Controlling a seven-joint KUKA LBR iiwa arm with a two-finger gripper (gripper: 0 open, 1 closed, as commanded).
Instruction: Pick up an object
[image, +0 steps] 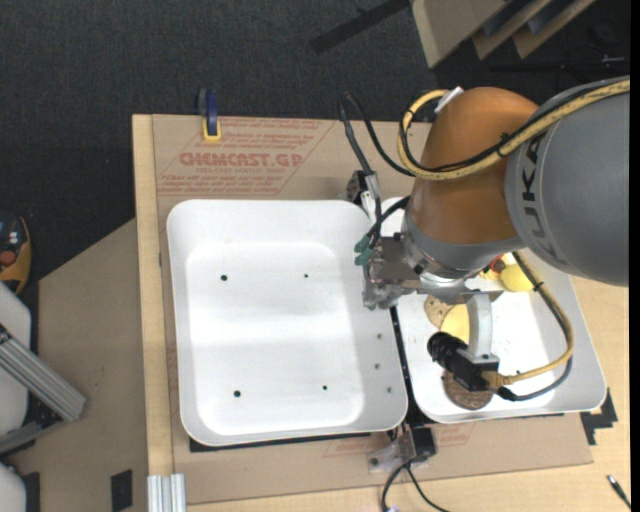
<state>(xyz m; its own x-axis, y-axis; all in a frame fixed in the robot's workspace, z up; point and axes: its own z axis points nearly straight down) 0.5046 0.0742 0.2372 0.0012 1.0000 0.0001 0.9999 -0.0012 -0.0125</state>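
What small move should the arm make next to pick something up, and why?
Probably shift the gripper slightly toward the pale yellow object in the right bin: it sits over the bins' shared edge, not above anything graspable.

The grey arm (580, 190) is reaching in from the right and bending steeply downward, its orange band (465, 150) facing the camera. The wrist (440, 262) is pointing straight down, with the gripper (384, 283) jutting out at its left edge.
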